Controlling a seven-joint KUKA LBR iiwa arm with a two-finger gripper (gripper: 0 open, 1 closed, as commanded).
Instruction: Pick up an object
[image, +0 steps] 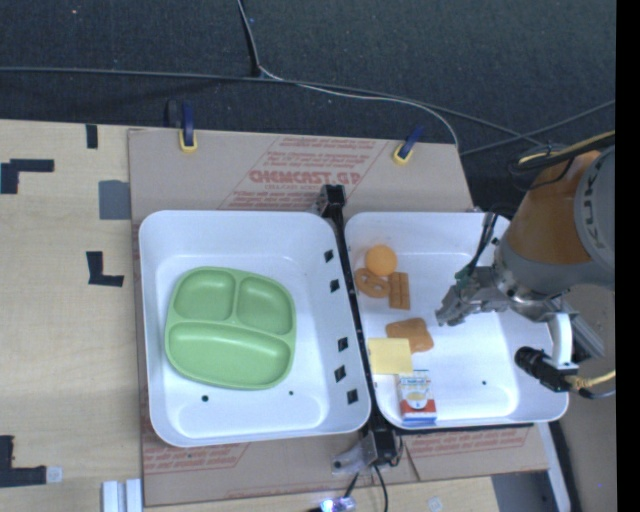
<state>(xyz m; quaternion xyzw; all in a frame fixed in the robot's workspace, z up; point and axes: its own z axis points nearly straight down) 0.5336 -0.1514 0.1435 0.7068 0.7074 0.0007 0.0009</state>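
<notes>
An orange round piece (380, 260), a pretzel (370, 285), brown slabs (410, 333), a yellow square (390, 355) and a small carton (417, 395) are being seen lying flat left of the fingers (452, 310), untouched.

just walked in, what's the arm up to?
The arm's claw hangs over the right bin, beside a brown toast-like piece. Near it in that bin lie a yellow slice, an orange round piece, a pretzel and a small carton. Nothing shows between the fingers. The left bin holds a green divided plate.
</notes>
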